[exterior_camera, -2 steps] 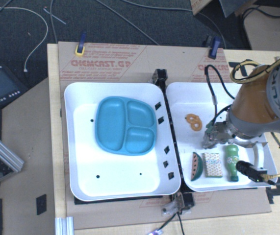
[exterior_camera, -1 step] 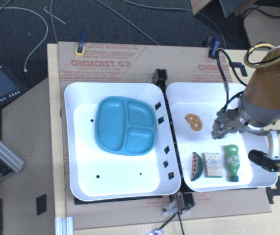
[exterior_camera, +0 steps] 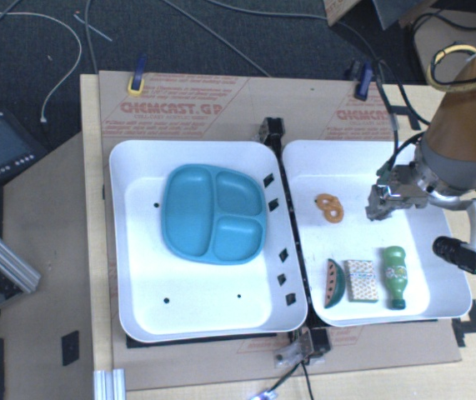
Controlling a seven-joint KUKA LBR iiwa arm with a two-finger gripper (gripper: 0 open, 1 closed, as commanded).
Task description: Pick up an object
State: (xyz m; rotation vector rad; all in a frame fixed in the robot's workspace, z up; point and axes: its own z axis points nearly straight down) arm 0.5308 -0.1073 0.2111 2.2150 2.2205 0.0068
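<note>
Pretzel (exterior_camera: 329, 207) just left of fingers (exterior_camera: 377, 209)

The right bin (exterior_camera: 304, 169) contains four objects. A brown pretzel (exterior_camera: 330, 207) lies flat near the bin's centre, apart from the rest. Along the near wall, three lie in a row: a watermelon slice (exterior_camera: 333, 283) with red flesh and green rind, a speckled rectangular packet (exterior_camera: 362, 280) just beside it, and a green bottle (exterior_camera: 394, 277) lying on its side.
</note>
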